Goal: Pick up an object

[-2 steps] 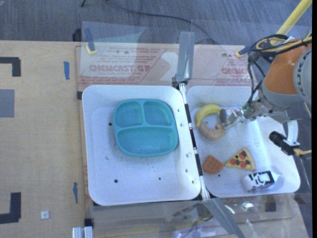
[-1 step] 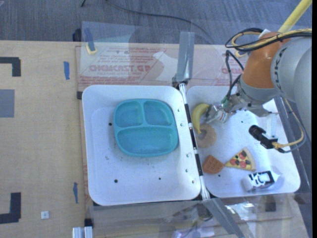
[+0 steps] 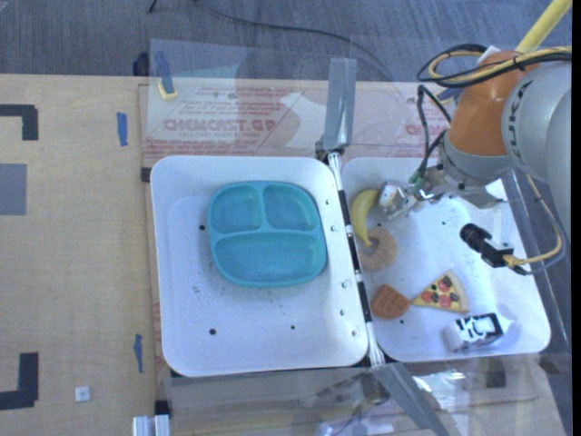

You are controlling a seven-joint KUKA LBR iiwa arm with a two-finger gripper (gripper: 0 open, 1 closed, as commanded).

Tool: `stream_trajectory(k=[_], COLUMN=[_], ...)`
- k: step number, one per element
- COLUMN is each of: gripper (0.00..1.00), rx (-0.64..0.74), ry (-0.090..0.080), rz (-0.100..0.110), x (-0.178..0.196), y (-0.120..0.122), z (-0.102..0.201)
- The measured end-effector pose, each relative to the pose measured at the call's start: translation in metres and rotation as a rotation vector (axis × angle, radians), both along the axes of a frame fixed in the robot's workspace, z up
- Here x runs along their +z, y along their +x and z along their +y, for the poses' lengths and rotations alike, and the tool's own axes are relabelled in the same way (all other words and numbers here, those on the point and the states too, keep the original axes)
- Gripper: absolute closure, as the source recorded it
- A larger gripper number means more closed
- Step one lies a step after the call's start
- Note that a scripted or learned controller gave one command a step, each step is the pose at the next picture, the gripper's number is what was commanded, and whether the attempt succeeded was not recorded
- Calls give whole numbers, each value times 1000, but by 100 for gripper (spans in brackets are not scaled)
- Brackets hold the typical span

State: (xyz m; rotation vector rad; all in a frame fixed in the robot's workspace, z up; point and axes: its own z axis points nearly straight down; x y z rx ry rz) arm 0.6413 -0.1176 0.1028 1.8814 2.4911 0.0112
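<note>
In the right bin, a yellow banana lies against the left wall. A round tan cookie touches its lower end. Nearer the front lie an orange-brown toast piece, a pizza slice and a small white and black object. My gripper reaches in from the upper right, low over the bin, its tip right beside the banana's upper end. I see nothing held in it.
The left bin holds a teal divided plate. A black plug on a yellow cable hangs from the arm over the right bin. The grey arm with its orange band covers the bin's far right corner.
</note>
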Motion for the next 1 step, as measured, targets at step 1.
stream_trajectory(k=[1], gripper=[100], rx=[-166], ry=[8], rz=[18], x=[82], y=[-14], z=[106])
